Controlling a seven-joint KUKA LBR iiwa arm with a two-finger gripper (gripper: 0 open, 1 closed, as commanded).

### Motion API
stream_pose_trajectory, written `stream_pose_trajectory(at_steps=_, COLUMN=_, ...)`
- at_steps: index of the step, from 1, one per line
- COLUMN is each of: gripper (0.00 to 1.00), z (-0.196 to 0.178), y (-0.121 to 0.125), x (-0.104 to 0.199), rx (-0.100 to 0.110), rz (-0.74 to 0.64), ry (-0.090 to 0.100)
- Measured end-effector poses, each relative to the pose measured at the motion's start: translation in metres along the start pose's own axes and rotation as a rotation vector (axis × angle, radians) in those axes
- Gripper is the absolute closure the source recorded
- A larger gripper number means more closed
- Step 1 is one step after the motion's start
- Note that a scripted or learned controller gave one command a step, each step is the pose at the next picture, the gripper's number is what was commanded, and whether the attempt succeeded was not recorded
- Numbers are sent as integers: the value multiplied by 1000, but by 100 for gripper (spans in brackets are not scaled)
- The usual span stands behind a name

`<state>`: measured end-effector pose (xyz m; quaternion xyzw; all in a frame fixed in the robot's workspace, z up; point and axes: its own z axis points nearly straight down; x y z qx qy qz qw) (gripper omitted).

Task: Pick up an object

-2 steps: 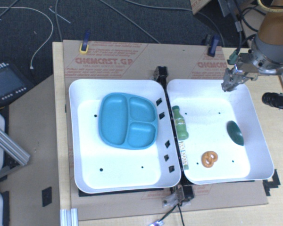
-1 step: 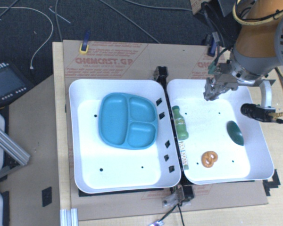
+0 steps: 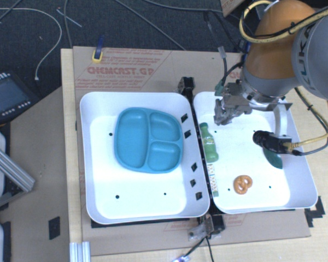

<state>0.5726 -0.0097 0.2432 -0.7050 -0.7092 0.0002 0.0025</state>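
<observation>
Hovering hand (image 3: 223, 118) nr green bottle (image 3: 210, 142) | bottle small, lying flat | grip: can't tell

Two shallow white bins stand on the worktop (image 3: 49, 162): the left bin (image 3: 136, 190) and the right bin (image 3: 262, 198). The left bin holds one thing, a blue divided plate (image 3: 148, 140) with three compartments. The right bin holds three loose things, one of each kind: one green bottle (image 3: 209, 143), one brown pretzel (image 3: 242, 184) and one dark green flat piece (image 3: 274, 158), partly covered, so its kind cannot be told. That makes four things in the bins, no two alike. One sheet of printed cardboard (image 3: 131, 67) lies under both bins, with one blue clip (image 3: 98, 52) at its far edge. One arm (image 3: 273, 42) carries one hand (image 3: 224, 116).
</observation>
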Motion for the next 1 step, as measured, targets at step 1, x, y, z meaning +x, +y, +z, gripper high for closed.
stream_pose_trajectory(at_steps=1, gripper=100, z=14, y=-24, x=57, rx=1, rz=0, ry=0)
